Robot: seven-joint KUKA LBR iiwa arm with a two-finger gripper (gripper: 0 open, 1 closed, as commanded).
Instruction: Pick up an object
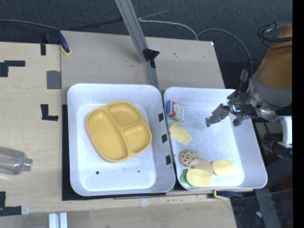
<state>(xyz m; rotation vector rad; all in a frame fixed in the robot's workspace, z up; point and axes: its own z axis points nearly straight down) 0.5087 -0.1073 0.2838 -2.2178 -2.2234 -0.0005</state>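
Above the right bin (247, 172), near its upper right edge, the hand (227, 116) hangs with its fingers spread apart and nothing between them. Below it on the bin floor lie a small red and white carton (174, 110), a pale yellow piece (180, 134), a chocolate-chip cookie (188, 156), a tan round piece (204, 165), a yellow-green piece (198, 177) and a yellow lemon-like piece (223, 167). The left bin (76, 141) holds a yellow divided plate (118, 130). A clear bottle (13, 161) lies on the table (28, 113).

Divided plate (118, 129) in left bin (78, 175); food pieces (197, 167) in right bin (251, 167).
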